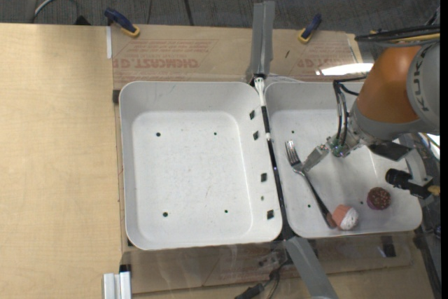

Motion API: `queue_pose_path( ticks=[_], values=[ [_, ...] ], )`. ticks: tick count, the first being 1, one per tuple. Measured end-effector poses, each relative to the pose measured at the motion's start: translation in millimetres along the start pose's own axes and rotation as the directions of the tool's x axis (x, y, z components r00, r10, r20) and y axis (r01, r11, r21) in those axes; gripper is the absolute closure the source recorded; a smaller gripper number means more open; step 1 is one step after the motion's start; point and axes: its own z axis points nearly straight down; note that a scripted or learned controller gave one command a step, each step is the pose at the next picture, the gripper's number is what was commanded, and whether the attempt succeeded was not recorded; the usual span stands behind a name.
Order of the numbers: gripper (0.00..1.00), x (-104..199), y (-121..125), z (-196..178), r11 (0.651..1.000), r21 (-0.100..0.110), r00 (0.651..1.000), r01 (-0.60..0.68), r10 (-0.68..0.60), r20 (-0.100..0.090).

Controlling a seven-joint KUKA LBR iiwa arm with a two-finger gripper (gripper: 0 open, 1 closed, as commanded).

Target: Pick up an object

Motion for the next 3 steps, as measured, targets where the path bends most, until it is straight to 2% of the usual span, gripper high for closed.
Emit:
queue_pose_path(
  ticks=[1,2,3],
  values=[
    [0.00,-20.5,77.6,-0.5,1.000,-0.001,1.000,0.022,-0.022,0.001],
    [0.00,3.6,38.3,-0.4,1.000,0.001,1.000,0.024,-0.024,0.000],
    [0.00,-42.6,92.2,-0.8,0.984,0.000,0.984,-0.176,0.176,0.002]
  ],
)
